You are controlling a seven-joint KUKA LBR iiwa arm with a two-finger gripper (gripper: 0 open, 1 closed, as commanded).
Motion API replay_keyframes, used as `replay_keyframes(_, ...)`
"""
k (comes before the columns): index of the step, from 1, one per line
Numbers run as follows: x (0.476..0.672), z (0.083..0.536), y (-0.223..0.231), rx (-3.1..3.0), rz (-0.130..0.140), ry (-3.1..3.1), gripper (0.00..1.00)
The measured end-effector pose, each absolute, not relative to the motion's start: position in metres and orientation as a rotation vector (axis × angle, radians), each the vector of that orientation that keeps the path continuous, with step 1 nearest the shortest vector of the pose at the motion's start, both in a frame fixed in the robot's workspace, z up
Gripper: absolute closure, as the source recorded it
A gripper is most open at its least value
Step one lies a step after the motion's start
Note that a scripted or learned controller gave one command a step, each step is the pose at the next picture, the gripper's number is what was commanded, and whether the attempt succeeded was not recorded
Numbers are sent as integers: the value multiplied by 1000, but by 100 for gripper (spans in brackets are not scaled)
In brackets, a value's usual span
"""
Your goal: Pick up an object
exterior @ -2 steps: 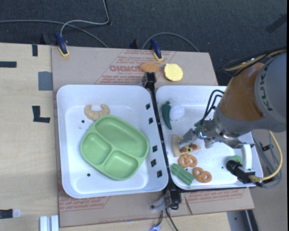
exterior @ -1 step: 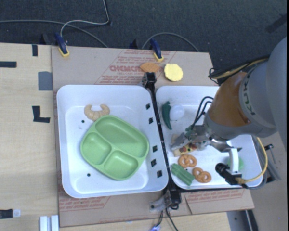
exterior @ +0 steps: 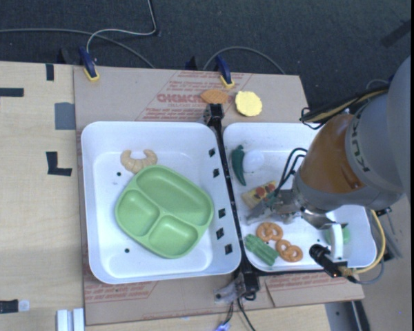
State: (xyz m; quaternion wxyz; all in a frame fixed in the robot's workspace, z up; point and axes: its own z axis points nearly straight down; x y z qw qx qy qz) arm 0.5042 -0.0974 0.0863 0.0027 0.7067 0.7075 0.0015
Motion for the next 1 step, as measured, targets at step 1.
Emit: replay_keyframes(1,561,86,-107,2218,3,2220,0)
